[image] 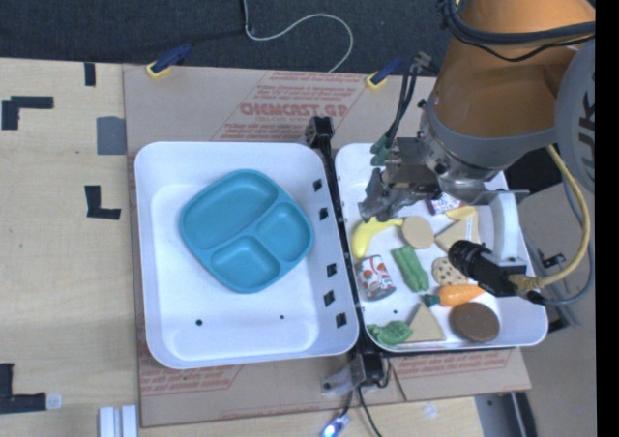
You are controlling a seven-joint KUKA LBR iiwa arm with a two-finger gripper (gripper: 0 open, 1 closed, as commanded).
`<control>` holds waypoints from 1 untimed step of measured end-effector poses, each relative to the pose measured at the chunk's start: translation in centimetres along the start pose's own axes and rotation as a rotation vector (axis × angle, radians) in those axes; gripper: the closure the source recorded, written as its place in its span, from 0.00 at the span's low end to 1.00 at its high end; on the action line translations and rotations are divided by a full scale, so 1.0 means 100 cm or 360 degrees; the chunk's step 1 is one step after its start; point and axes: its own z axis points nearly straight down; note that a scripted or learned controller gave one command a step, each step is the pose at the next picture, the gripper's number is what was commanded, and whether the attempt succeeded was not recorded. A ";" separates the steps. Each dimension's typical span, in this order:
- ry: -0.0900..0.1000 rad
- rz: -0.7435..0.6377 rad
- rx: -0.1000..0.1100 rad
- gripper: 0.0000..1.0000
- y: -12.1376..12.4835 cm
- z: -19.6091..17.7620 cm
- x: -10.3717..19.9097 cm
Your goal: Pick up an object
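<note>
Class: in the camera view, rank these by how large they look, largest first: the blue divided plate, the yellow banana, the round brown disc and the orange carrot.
1. Blue divided plastic plate, by far the largest.
2. Yellow toy banana.
3. Round brown disc and orange toy carrot: too alike to rank.

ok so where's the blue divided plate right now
The blue divided plate lies in the left white bin, toward its upper middle, across the divider from the toy food in the right bin.
</note>
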 end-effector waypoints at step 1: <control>0.0001 -0.0003 0.0000 1.00 0.000 -0.031 0.025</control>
